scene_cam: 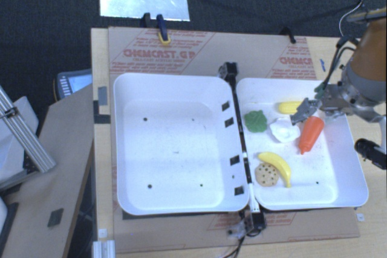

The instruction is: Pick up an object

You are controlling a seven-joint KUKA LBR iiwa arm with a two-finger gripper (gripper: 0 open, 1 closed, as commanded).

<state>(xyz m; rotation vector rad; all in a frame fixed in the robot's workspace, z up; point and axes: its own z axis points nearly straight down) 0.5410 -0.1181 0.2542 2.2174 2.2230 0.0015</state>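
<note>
Speckled round cookie [266, 174] beside banana [277, 166]

I see the bench [100, 148] topped by a brown board [199, 51] with red lettering. On that board sit two shallow white bins side by side: the left bin [175, 145] toward nine o'clock, the right bin [338, 190] toward three o'clock, touching along their shared edge.
</note>
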